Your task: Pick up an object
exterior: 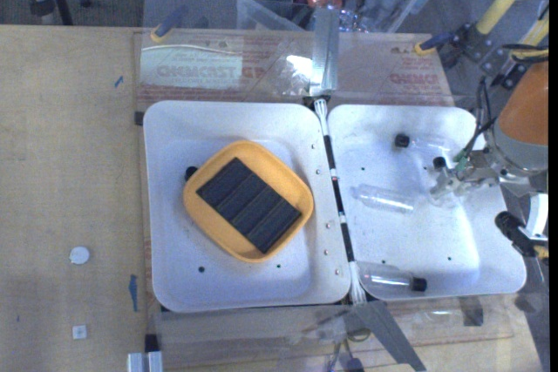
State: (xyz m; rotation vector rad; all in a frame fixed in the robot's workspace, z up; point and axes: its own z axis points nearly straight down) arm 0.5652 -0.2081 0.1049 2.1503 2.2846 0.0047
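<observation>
I see the two-finger gripper (446, 176) low over the right white bin (453, 253) | jaw state: I cannot tell | clear plastic tube (384, 199) lies just beside it | yellow square dish with dark ribbed insert (248, 200) sits in the left white bin (166, 187)

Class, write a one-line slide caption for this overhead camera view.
Gripper low in the right bin near clear tubes; yellow tray sits in the left bin.

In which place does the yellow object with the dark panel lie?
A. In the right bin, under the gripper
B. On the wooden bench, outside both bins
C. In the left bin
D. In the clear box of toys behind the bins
C: the yellow object rests on the floor of the left bin, apart from the gripper over the right bin.
</observation>
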